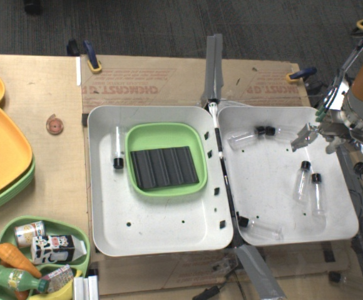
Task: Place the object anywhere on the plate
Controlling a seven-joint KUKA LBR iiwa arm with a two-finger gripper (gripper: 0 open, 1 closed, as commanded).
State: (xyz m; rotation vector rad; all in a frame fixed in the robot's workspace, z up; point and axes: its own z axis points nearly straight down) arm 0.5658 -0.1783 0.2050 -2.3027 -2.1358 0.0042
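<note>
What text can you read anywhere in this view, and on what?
"CHEMCAST GP": red print, upside down, on the cardboard behind the left bin; repeated behind the right bin, partly cut off.
Labels on the bottles and cans in the green bowl: too small and blurred to read.
Vials: no readable markings.

The brown cardboard sheet lying under the two bins carries red print that reads upside down from this view, seemingly "CHEMCRZT"; the smaller line beneath it is too blurred to read. A packet in the green bowl bears bold black characters, unreadable.
</note>
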